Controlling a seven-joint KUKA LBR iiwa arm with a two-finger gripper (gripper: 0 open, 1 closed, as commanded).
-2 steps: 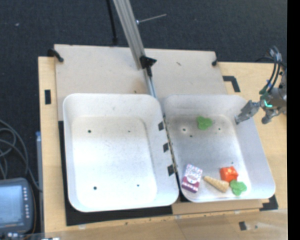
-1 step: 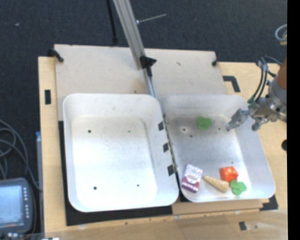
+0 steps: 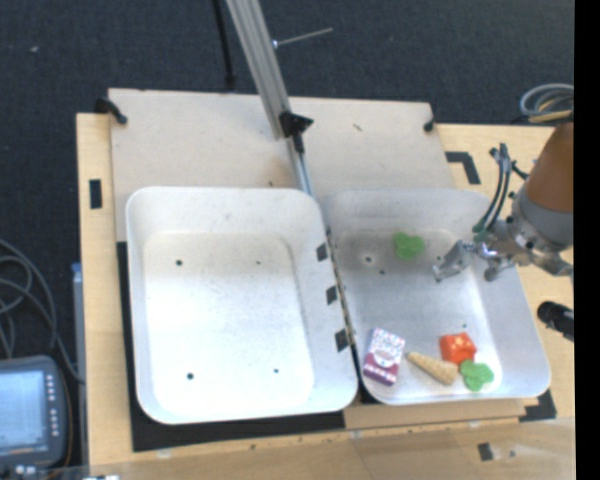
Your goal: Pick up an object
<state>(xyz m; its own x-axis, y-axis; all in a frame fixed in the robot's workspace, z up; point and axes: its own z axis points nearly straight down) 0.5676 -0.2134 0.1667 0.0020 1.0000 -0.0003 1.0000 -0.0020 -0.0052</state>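
The jaws [image 3: 467, 264] are seen low over the right-hand bin [image 3: 500, 313], near its right wall, and are spread apart with nothing between them; the metal fingers [image 3: 448, 265] look grey and glinting. Behind them the wrist is capped by the orange band [image 3: 554, 173] of the arm, with a bundle of cables looped beside it.

To the left of the jaws, apart from them, a small rounded green object [image 3: 409, 246] is found on the bin floor. Four more things are gathered along the near edge of the same bin: a small purple-and-white carton [image 3: 383, 356] at the left, a tan cone-shaped piece [image 3: 433, 368] just beside it, an orange-red blocky piece [image 3: 457, 347] behind the cone's right end, and a green lumpy piece [image 3: 476, 374] at the far right, close to the red one.

Both bins are shallow, white, smooth-walled and round-cornered, with a faint dark speckling on their floors. The left-hand bin [image 3: 150, 268] is set flush against the right one.

The bins are carried by a pale wooden bench [image 3: 95, 268] with a lighter board behind them. A ribbed aluminium bar [image 3: 257, 48] is slanted up from the rear of the bench. Dark carpet is seen all round, with grey cables and a small screen unit [image 3: 18, 413] at the lower left.
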